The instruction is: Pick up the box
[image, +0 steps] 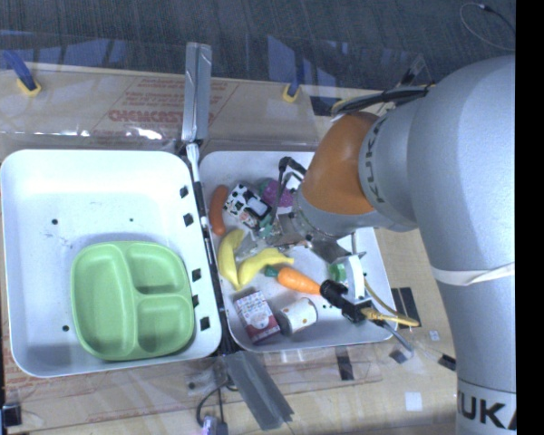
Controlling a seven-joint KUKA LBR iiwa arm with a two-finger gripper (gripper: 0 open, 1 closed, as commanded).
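Note:
The box [255,317] is small, dark red and white, and lies near the front left corner of the right bin [374,254]. My gripper [286,231] hangs low over the middle of that bin, under the orange-banded wrist, just above the bananas [243,261] and the carrot [299,281]. It is behind the box and a little to its right, apart from it. Nothing shows between the gripper and the box except the bananas and the carrot.
A white can [299,315] lies right of the box. A black-and-white spotted toy [246,205], an orange-red item [218,208], a purple item [274,191] and a green item [339,270] crowd the right bin. The left bin [36,207] holds a green divided plate [131,299].

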